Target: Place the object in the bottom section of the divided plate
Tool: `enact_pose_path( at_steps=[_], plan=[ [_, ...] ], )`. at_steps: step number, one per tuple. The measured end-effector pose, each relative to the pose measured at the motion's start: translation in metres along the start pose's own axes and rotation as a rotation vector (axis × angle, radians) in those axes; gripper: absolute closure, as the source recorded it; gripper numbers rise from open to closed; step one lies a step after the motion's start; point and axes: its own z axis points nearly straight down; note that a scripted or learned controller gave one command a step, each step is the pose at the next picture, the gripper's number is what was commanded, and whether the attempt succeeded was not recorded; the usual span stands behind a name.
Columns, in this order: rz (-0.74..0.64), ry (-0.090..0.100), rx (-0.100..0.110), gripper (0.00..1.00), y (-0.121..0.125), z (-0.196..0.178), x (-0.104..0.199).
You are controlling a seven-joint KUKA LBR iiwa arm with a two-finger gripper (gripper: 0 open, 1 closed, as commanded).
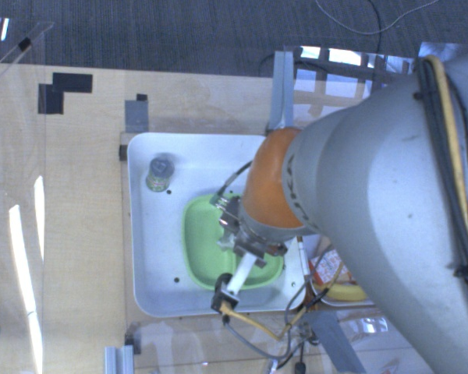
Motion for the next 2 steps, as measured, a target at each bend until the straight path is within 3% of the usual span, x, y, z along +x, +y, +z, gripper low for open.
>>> enact_pose_path(
  at_steps=[1, 2],
  plan=[
    [0.026, -0.013, 0.011, 1.0, 0.0, -0.007, -0.005],
    [0.049, -0.045, -0.008, 1.0, 0.023, -0.017, -0.021]
  ],
)
